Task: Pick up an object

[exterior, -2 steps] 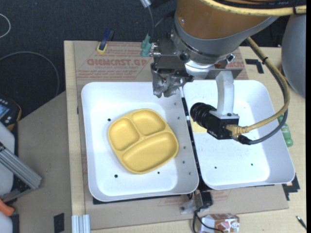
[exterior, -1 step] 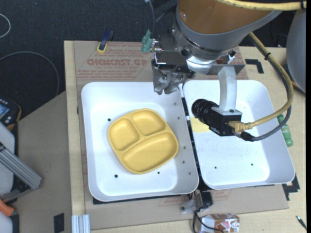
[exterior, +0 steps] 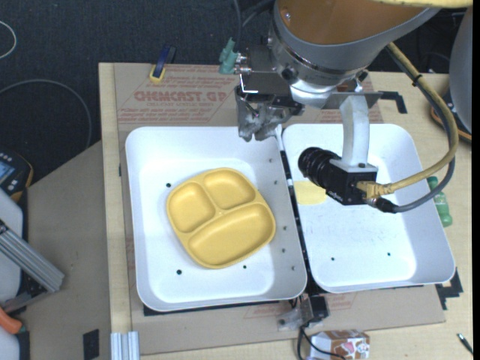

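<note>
The arm (exterior: pixel 352 21) filled the upper right of the frame, reaching down over the two white bins. The left bin (exterior: pixel 150 156) held a yellow divided plate (exterior: pixel 220 217) at its centre, lying flat. The right bin (exterior: pixel 405 253) held a small yellow piece (exterior: pixel 307 193) near its left wall. The gripper (exterior: pixel 257 126) hung above the left bin's upper right corner, up and right of the plate, apart from it; whether it was spread or pressed together could not be told.

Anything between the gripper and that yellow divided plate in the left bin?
Nothing visible. The gripper hangs over the left bin's far right corner; bare white floor separates it from the yellow divided plate.
</note>
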Action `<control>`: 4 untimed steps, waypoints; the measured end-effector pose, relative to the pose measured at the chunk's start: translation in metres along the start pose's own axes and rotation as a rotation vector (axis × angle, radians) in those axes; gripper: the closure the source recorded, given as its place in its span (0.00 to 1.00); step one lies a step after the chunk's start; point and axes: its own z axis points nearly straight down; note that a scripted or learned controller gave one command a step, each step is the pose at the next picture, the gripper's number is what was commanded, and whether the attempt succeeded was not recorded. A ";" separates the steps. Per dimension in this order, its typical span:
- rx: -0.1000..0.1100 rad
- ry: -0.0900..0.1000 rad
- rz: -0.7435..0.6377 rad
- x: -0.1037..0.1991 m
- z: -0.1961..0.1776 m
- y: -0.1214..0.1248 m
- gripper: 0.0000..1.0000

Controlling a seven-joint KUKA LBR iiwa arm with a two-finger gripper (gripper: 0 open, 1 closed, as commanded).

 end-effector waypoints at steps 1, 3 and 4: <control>-0.003 0.001 -0.001 0.001 -0.010 0.001 1.00; 0.005 -0.001 0.005 0.003 -0.054 0.000 1.00; 0.029 -0.010 0.014 -0.060 0.107 -0.004 1.00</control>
